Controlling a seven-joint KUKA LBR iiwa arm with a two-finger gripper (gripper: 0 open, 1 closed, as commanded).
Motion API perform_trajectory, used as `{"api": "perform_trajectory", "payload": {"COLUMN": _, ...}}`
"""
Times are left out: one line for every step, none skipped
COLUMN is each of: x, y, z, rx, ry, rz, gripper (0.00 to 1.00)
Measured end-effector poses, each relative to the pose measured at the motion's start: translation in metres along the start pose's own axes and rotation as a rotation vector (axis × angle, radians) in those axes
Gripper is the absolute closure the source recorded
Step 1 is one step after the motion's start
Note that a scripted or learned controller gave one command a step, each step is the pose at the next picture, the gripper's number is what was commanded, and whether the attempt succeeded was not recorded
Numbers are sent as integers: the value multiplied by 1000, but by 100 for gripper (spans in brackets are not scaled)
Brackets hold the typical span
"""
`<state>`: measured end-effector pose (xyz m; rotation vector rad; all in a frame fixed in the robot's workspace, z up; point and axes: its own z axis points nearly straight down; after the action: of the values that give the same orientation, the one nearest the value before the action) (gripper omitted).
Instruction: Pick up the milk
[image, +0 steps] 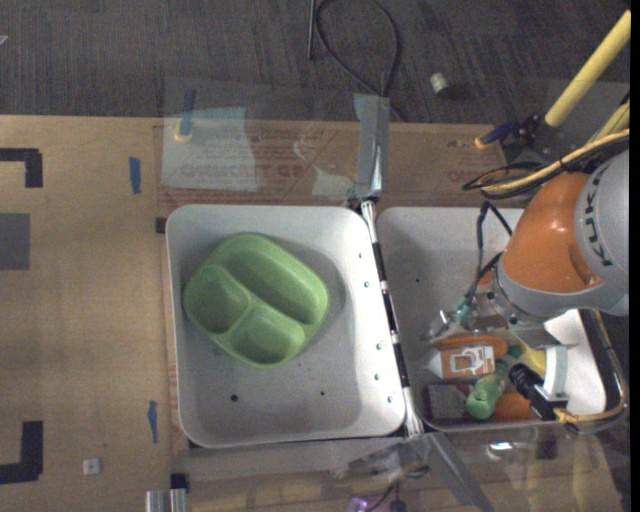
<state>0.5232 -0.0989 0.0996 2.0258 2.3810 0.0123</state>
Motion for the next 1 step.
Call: {"api": "perform_trajectory", "payload": {"x": 2, "y": -40, "z": 10, "rx": 2, "ry": 3, "rz": 37, "gripper": 0}}
